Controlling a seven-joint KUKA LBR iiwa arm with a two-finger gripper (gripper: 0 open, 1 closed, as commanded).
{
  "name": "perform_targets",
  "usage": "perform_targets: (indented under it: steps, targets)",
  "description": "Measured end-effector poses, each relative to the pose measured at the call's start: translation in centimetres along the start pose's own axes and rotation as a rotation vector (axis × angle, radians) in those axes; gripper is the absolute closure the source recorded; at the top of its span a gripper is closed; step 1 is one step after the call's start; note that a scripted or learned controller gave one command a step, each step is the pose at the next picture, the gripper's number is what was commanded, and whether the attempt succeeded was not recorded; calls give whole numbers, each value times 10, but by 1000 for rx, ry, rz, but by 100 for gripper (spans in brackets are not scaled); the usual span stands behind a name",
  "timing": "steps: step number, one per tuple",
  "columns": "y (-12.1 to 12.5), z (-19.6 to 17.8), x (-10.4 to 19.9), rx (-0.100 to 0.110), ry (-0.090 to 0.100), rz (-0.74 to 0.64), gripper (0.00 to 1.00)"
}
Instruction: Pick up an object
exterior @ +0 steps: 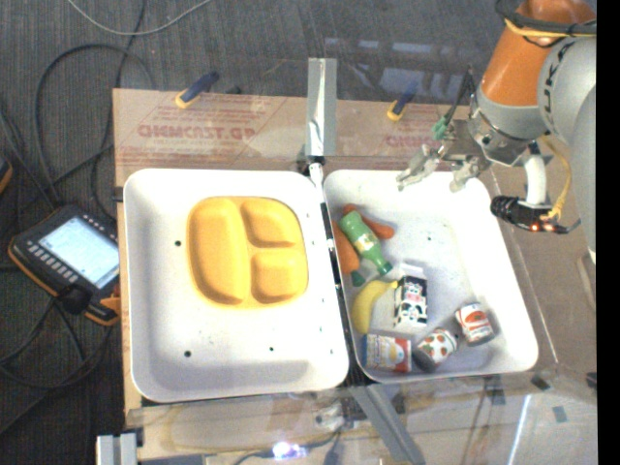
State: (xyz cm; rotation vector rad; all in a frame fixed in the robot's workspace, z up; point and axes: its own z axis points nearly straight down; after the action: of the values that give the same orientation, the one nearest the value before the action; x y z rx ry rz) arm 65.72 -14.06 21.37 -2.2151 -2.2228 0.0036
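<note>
Many little things wait in the right bin [504, 260] while the end effector [438, 174] hangs wide open above, needing to drop down.

Two white bins: left bin [155, 356], right bin [509, 327]. One yellow divided tray [249, 250], centre-left of frame. Right bin contents, lower centre-right: one green bottle [362, 240], one carrot [346, 255], one banana [370, 303], one milk carton [412, 303], three small cans [475, 323].
</note>
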Motion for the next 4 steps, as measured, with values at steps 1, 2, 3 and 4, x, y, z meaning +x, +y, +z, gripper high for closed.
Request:
perform_targets:
  steps: [1, 2, 3, 4]
  targets:
    - [-40, 10, -13, 1, 1, 56, 0]
    - [-72, -47, -78, -1, -3, 62, 0]
    - [-167, 103, -58, 1, 1, 24, 0]
    - [-168, 122, -70, -9, 10, -90, 0]
